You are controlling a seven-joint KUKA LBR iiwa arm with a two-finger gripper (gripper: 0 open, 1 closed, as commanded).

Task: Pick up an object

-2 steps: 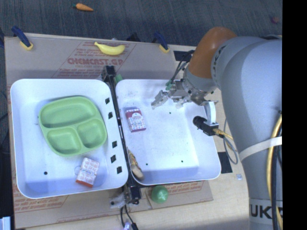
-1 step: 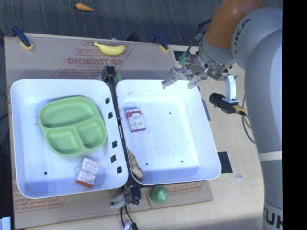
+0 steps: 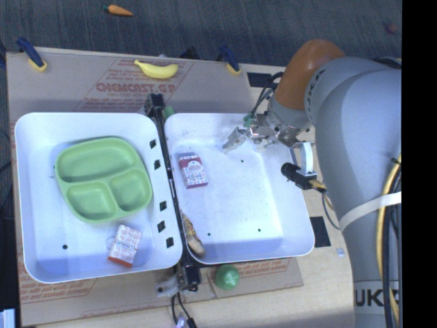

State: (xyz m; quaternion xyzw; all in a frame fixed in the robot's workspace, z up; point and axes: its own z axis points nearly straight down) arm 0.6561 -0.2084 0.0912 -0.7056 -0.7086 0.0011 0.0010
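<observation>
Two white bins sit side by side on a cardboard-covered bench. My gripper (image 3: 235, 139) hangs over the right bin's (image 3: 273, 234) far edge; whether it is released or clenched, I cannot tell. A small red box (image 3: 193, 171) lies near that bin's left wall.

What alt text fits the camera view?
The claw hangs over the right bin, apart from a small red box lying there. The left bin holds a green tray and another small box.
</observation>
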